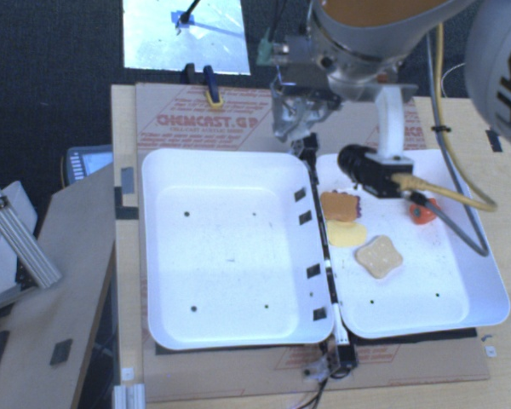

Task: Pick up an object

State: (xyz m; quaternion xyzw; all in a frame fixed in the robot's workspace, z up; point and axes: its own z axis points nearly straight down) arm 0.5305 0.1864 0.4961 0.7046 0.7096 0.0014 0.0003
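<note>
Pale wooden bench (473, 130), cropped at the right, mostly covered. Grey arm with an orange band (358, 45), cut off by the top and right edges, hanging over the far side of the bins and hiding part of the right bin's far rim.

Printed cardboard sheet (196, 118) under both bins, red lettering partly covered by the bin rims and the gripper. Left bin (230, 254), white and shallow, floor dotted with a few small dark specks. Right bin (447, 284), edge to edge with the left one.

Shiny metal plate (183, 24) beyond the cardboard, well apart from the bins. Slanted aluminium rail (17, 237) at the left, cut off by the edge.

Gripper (296, 135) above the far end of the seam between the bins; too blurred and seen too much from above to tell whether wide or narrow.

Task's things all in the right bin, mostly near its left wall:
- Tan bread-like slice (379, 256), nearest the camera.
- Yellow flat disc (347, 234), just beside the slice.
- Brown toast-like piece (339, 204) with a purple patch, overlapping the disc's far edge.
- Small red-orange thing (422, 213), apart to the right, kind hard to make out.

Blue-and-yellow clamp (211, 88) at the cardboard's far edge. Black clips (307, 218) along the seam.
</note>
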